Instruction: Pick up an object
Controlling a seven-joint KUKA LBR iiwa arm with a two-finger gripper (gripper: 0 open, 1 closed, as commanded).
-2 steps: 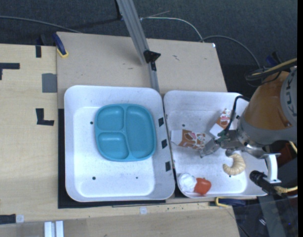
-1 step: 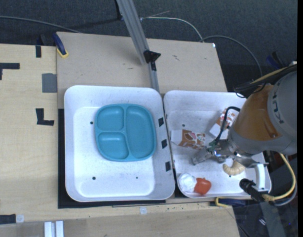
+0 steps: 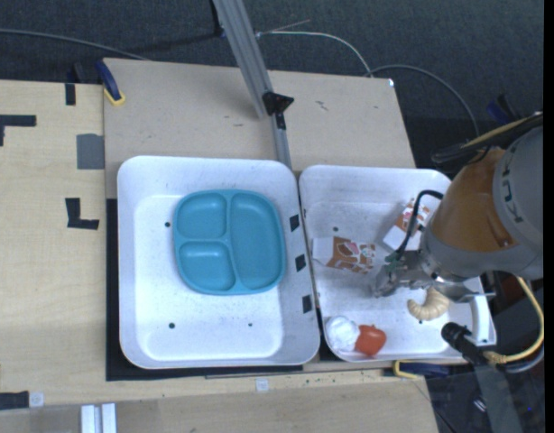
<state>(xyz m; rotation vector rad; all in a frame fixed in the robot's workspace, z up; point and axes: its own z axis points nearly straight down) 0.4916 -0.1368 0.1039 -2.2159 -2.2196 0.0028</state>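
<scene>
Centrally in the right bin, the gripper hung beside a brown patterned packet; whether its jaws were parted could not be told.

In the right bin we see four small things. A flat brown-and-white packet lies near the middle. A red ball sits at the front wall, touching a crumpled white lump. A tan, curved piece lies further right, and a red-and-white wrapper towards the back.
</scene>
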